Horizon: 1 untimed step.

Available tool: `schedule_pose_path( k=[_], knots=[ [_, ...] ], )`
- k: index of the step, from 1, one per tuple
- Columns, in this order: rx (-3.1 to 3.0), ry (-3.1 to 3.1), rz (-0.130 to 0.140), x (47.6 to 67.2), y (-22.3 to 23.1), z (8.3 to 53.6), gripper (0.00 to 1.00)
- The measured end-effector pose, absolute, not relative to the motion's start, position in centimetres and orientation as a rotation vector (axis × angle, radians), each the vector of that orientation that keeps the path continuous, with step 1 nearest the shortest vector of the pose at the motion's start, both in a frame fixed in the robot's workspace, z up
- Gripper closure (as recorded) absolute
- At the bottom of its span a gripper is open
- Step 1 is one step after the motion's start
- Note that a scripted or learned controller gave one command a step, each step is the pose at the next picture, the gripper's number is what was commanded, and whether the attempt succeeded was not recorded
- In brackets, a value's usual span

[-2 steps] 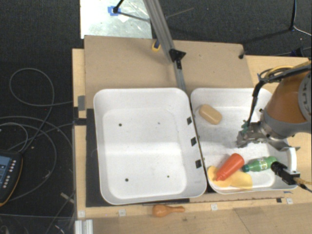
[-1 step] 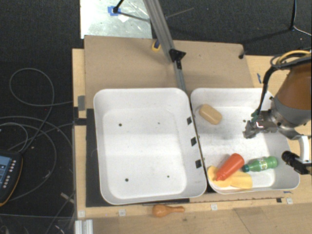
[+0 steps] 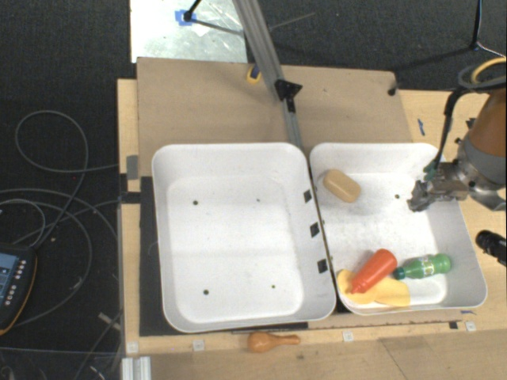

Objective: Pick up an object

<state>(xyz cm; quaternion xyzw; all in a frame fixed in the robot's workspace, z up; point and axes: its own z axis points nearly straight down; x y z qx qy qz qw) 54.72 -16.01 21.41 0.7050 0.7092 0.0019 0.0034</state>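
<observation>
The arm is cut off at the right edge, only its wrist and the jaws (image 3: 420,197) showing, and the jaws are too small and dark to tell whether they stand apart or together. They hang over the right bin (image 3: 396,158) near its right wall, reaching in leftward with nothing seen between them. Left of them lies a tan block (image 3: 342,186); below them a green bottle (image 3: 423,267) lies lengthwise left-right, beside an orange carrot (image 3: 374,271) slanting over a half-hidden yellow piece (image 3: 390,294).
</observation>
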Motion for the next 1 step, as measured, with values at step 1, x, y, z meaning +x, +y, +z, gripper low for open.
schedule_pose_path(
  k=[1],
  knots=[
    [2.208, 2.232, 0.005, 55.88, -11.12, 21.99, 1.00]
  ],
)
